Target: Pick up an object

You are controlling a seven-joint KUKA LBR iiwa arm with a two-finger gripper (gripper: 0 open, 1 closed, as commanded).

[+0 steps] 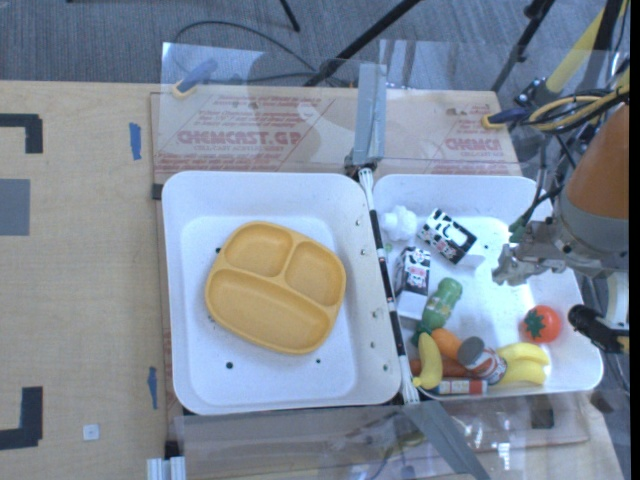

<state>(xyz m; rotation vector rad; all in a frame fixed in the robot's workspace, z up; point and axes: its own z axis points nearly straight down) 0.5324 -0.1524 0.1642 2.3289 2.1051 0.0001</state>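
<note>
The right bin (480,193) holds several small objects. A black-and-white carton (447,235) lies near its back, and a white crumpled item (399,222) sits by the back left corner. A small cow-print carton (415,269) and a green bottle (440,303) lie along the left wall. At the front are a yellow banana (428,360), a carrot (447,345), a can (478,358), a second yellow fruit (525,363) and a red tomato (541,324). My gripper (508,266) hangs over the right part of this bin, above bare floor between the black-and-white carton and the tomato.
The left bin (190,298) holds a yellow divided plate (276,286). A metal divider rail (369,118) runs back from between the bins. Cables and stand legs (560,108) crowd the far right, where the arm's orange band (610,173) comes in.
</note>
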